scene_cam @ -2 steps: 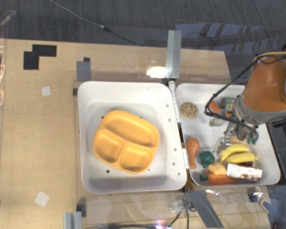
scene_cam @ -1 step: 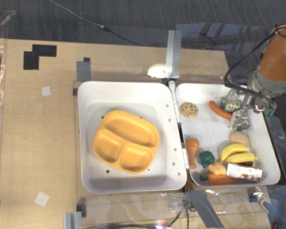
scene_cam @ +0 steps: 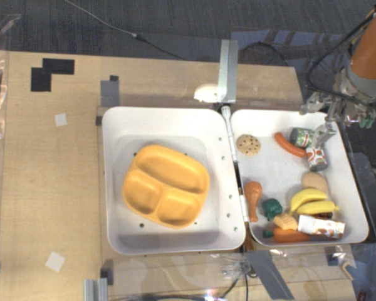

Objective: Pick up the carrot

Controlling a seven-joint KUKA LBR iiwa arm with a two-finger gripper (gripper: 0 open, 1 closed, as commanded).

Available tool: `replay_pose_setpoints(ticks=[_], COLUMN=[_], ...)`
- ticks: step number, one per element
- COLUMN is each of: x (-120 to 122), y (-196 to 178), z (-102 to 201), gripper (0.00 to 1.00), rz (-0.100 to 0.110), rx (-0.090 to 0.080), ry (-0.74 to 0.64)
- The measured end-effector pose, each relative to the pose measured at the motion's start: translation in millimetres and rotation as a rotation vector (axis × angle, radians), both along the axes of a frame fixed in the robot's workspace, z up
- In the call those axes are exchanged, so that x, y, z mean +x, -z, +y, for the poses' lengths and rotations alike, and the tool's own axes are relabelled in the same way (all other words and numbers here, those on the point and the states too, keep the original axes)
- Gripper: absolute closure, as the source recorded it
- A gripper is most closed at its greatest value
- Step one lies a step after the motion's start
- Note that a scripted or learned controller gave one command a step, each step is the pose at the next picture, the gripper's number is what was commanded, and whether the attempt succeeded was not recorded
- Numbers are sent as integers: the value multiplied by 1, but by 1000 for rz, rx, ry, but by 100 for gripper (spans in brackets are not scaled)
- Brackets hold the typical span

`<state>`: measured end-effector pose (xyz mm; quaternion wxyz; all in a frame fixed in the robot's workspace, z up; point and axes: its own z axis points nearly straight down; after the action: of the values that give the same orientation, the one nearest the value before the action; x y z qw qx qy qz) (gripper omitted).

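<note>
The carrot [scene_cam: 291, 236] is orange with a dark green top and lies flat along the front wall of the right bin [scene_cam: 354, 187]. A white tube partly covers its right end. My gripper [scene_cam: 328, 128] hangs over the far right corner of that bin, just above a small dark can [scene_cam: 302, 137] and a red-and-white can [scene_cam: 317, 157]. It is well away from the carrot, which sits at the opposite, near side of the bin. I see nothing held in it.
The right bin also holds a cookie [scene_cam: 248, 145], a red sausage [scene_cam: 289, 145], a drumstick [scene_cam: 254, 198], a green piece [scene_cam: 273, 207], bananas [scene_cam: 312, 201], a beige lump [scene_cam: 314, 180] and a white tube [scene_cam: 321, 226]. A yellow divided plate [scene_cam: 166, 185] lies in the left bin [scene_cam: 113, 168].
</note>
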<state>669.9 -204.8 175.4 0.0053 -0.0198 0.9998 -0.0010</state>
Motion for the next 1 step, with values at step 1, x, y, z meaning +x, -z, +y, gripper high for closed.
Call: replay_pose_setpoints(ticks=[1], x=[-77], y=[88], z=[-1], gripper=[0], rz=[-1], rx=[-1], ry=[-72])
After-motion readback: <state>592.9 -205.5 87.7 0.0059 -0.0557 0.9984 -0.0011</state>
